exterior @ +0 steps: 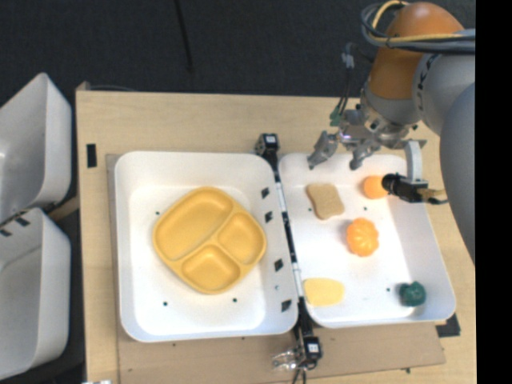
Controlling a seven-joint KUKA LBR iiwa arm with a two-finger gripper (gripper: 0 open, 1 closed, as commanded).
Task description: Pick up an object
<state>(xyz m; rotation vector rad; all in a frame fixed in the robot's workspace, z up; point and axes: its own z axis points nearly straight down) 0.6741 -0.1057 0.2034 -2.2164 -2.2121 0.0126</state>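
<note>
My gripper [340, 154] hangs over the far edge of the right bin [424, 238], its two grey fingers spread open with nothing between them. Just below it lies a tan bread-shaped piece [325, 201]. A small orange fruit [373, 186] sits to the right of the gripper, close to a black clip on the arm. A larger orange pumpkin-like fruit [362, 237] rests mid-bin. A pale yellow piece [323, 291] lies at the near left corner and a dark green item [412, 294] at the near right corner.
The left bin [136, 294] holds a yellow divided plate [209, 238]. A row of black clips runs along the ridge between the two bins. The arm's grey body and orange band fill the upper right.
</note>
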